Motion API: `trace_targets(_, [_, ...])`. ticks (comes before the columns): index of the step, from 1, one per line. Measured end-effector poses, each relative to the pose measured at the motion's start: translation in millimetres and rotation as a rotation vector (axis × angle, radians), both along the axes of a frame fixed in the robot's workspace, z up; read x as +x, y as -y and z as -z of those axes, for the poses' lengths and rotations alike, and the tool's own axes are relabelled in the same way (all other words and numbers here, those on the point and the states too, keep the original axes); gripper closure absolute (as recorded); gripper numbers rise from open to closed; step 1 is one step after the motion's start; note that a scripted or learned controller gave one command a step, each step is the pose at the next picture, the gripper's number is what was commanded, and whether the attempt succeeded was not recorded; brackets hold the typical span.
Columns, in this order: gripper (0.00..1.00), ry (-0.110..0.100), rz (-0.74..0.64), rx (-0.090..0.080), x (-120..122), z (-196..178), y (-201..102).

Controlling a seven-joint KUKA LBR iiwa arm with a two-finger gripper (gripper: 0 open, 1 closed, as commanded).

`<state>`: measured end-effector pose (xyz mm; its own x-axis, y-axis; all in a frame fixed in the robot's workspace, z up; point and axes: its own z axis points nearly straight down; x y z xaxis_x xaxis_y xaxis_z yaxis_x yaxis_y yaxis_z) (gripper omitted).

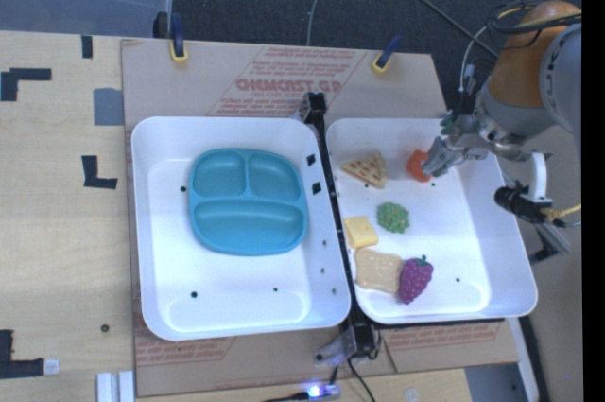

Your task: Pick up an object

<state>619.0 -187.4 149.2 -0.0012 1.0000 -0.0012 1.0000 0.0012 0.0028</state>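
Orange-red toy (pixel 417 166) in right bin (pixel 492 287), touching gripper (pixel 437 162) tips near waffle wedge (pixel 365 169); fingers' state impossible to tell; blue plate (pixel 248 201) in left bin (pixel 161 296).

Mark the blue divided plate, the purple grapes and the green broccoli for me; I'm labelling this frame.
blue divided plate (pixel 249 201): camera view, its centre ridge.
purple grapes (pixel 414 278): camera view, middle of the bunch.
green broccoli (pixel 393 218): camera view, its top.

Two white bins (pixel 156 201) (pixel 492 287). One blue plate (pixel 249 201). Six toy foods: one waffle slice (pixel 366 169), one orange piece (pixel 417 166), one green broccoli (pixel 393 218), one cheese cube (pixel 360 231), one bread slice (pixel 377 270), one purple grape bunch (pixel 415 278).
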Motion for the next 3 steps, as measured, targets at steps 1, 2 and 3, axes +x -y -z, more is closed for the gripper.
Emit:
trace_targets(1, [1.0,0.002,0.0,0.0,-7.8,-58.5,-1.3])
trace_targets(2, [1.0,0.001,0.0,0.0,-6.8,-103.1,-1.5])
trace_targets(3, [1.0,-0.004,-0.003,0.002,-22.7,-108.2,-49.0])
